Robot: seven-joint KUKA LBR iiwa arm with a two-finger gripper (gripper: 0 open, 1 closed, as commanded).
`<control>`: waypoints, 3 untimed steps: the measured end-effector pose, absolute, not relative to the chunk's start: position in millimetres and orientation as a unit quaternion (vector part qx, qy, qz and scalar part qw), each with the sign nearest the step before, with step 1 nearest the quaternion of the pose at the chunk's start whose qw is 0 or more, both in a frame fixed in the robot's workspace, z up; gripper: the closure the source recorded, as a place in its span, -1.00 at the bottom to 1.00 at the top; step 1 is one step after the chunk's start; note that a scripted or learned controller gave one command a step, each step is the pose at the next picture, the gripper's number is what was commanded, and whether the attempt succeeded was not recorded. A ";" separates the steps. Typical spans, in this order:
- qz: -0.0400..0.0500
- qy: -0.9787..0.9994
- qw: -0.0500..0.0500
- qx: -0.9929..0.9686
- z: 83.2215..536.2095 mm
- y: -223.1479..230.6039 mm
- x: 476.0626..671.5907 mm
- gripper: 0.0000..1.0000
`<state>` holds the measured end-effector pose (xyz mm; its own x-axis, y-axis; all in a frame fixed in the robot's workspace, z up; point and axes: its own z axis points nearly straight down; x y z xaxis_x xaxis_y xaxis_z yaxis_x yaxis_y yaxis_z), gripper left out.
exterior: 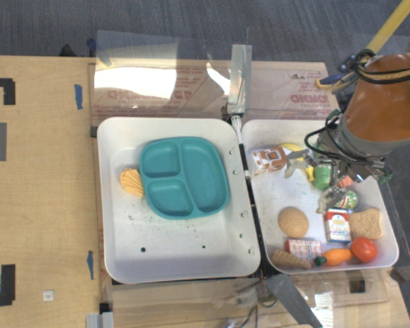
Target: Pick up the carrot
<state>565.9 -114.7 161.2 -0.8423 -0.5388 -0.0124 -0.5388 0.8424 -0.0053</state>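
In the right bin point(389, 248), the carrot point(333, 257) lies by the near wall beside a tomato point(364, 249), while the gripper point(331, 176) hangs among clutter, mostly hidden beneath the arm's orange band point(386, 101).

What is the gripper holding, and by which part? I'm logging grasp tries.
It cannot be told: the gripper sits among items at the right bin's far side. The carrot lies apart at the near edge, not held.

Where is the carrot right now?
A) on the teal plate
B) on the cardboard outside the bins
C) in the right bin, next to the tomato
C: the carrot lies near the front edge of the right bin, just left of the red tomato.
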 end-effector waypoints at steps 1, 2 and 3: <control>-0.004 0.971 0.010 -0.237 96.0 -107.4 505.4 -1.00; -0.004 0.941 0.009 -0.339 376.0 -73.3 538.6 -1.00; 0.003 0.885 -0.001 -0.466 217.4 -99.3 535.3 -1.00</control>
<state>535.3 -99.3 217.4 -0.5666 -0.8240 -0.0015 -0.8240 0.5666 0.0052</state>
